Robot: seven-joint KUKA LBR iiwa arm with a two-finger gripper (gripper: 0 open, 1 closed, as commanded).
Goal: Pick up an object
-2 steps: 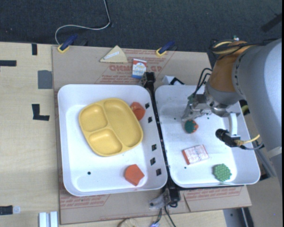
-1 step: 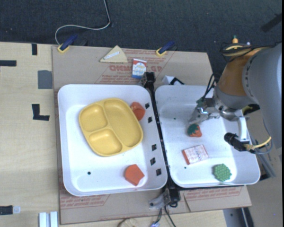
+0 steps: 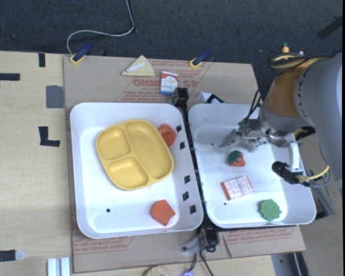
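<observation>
A small orange-red strawberry toy (image 3: pixel 237 158) with a green top lies in the right bin (image 3: pixel 287 214).

- In the left bin (image 3: pixel 83 171), the yellow divided plate (image 3: pixel 135 153) fills the middle; bare floor lies along the near-left side.
- An orange block (image 3: pixel 163 211) sits near-right there.
- The right bin (image 3: pixel 210 203) has bare floor at far left, beside the divider (image 3: pixel 190 165).
</observation>
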